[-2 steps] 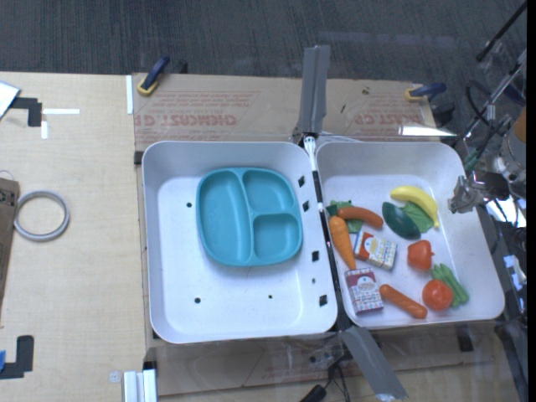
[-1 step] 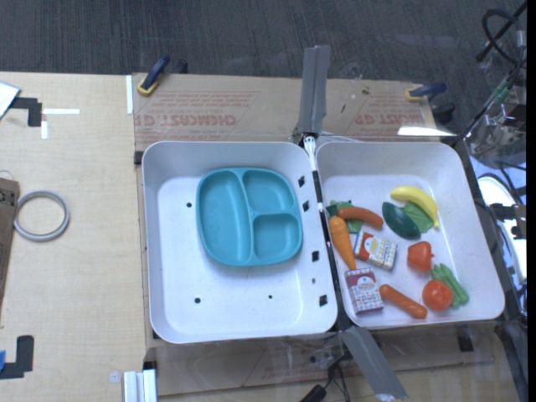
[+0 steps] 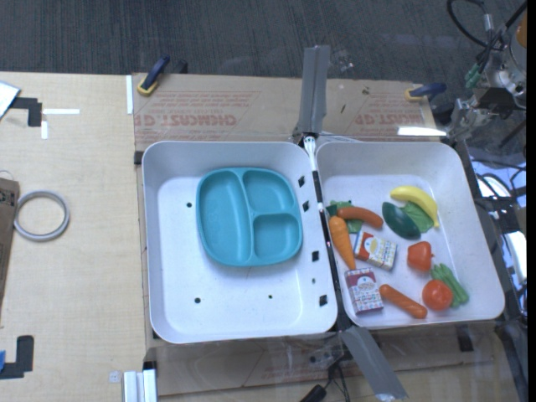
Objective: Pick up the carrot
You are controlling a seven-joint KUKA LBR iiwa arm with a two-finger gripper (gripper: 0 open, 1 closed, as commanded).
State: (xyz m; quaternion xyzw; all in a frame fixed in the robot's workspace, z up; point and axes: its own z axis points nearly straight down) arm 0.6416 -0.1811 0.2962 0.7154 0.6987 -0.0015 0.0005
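The carrot [image 3: 341, 239] is orange with a green top and lies along the left wall of the right bin [image 3: 473, 195], pointing toward the front. A darker orange-red vegetable [image 3: 361, 215] lies just behind it, touching its green end. Another orange piece [image 3: 403, 301] rests near the front of the same bin. My gripper [image 3: 492, 90] hangs among cables beyond the bin's far right corner, well away from the carrot, with nothing seen in it.
The right bin also holds a banana [image 3: 416, 198], a dark green vegetable [image 3: 404, 220], two small boxes [image 3: 376, 250], red items [image 3: 436, 294] and green beans [image 3: 452, 281]. The left bin [image 3: 167, 249] bears a teal divided plate [image 3: 249, 216]. A tape roll [image 3: 39, 215] lies at left.
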